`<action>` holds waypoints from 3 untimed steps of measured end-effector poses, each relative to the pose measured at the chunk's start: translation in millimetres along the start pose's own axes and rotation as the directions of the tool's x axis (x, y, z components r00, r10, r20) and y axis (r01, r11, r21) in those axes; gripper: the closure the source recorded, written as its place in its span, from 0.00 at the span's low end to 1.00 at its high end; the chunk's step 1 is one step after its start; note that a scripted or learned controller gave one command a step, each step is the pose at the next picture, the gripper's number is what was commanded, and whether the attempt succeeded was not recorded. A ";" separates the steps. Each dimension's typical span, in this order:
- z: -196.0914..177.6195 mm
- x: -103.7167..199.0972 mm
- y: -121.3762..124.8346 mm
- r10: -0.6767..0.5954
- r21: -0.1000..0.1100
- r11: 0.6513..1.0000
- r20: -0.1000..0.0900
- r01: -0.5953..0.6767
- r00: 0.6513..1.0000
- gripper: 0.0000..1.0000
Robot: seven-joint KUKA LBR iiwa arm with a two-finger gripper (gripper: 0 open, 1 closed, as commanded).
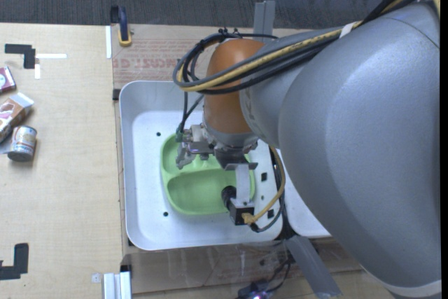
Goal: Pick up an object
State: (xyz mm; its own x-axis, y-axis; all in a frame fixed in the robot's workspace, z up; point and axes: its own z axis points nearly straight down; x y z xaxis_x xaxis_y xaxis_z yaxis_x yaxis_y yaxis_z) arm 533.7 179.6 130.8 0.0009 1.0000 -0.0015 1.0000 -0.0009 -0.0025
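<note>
Camera view, reading leftward to rightward: a small cylindrical metal can (22, 143) with a pale label lies on the light wooden bench (63, 220), just beside flat printed packets (12, 112); next comes the shallow white plastic bin (140, 220) with rounded corners, holding a smooth light-green plastic bowl-like dish (187, 194); the grey metal two-finger gripper (189, 154) sits over the dish's upper rim, perhaps touching it; whether its jaws stand wide or narrow I cannot tell.

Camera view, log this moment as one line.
arm: over white bin | claw: at green bowl rim | grasp: unconfirmed | bowl: in bin
</note>
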 end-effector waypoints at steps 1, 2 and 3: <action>-38.2 14.9 0.7 -0.001 -0.001 1.000 0.000 0.001 1.000 0.00; 32.9 -34.2 34.8 0.002 -0.001 1.000 0.000 -0.002 1.000 0.00; 36.6 27.4 -24.8 0.001 -0.011 1.000 -0.001 -0.001 1.000 0.00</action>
State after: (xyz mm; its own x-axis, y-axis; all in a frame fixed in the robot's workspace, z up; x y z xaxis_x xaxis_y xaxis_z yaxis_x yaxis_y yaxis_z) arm 508.8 207.0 94.3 0.0017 1.0000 -0.0003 1.0000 -0.0017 0.0081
